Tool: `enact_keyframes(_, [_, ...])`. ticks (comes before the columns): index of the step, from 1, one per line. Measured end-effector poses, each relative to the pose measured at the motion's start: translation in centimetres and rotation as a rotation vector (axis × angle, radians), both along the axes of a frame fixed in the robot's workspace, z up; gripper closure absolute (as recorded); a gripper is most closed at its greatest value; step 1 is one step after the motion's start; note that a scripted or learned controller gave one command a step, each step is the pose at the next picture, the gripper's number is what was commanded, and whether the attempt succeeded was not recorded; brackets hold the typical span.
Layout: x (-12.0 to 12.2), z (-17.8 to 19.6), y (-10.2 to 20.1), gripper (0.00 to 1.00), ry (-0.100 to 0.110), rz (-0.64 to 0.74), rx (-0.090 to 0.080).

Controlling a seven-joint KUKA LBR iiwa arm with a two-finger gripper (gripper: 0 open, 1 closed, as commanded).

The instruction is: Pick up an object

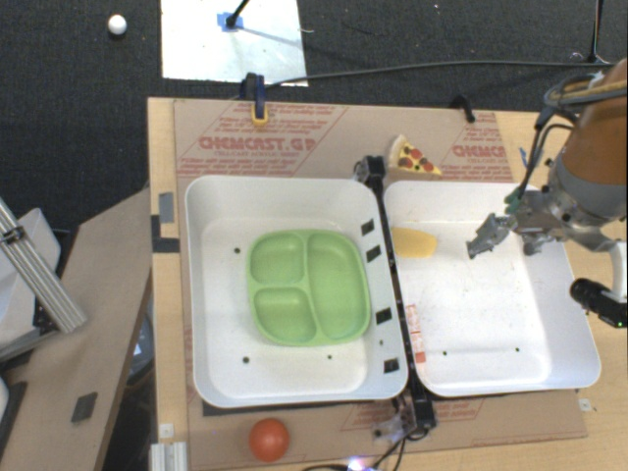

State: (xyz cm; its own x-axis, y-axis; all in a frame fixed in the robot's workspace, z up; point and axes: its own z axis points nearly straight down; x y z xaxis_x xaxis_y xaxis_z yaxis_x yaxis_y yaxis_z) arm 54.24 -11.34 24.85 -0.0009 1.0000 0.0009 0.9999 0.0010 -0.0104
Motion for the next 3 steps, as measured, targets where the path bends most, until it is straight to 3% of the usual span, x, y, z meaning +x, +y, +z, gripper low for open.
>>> enact_keyframes(1, [0.2,0.6,0.0,0.00,-0.012,0.002,-0.001])
enact_keyframes(3, [1.2,-10.5,0.4,0.00,-0.007,0.001,0.000])
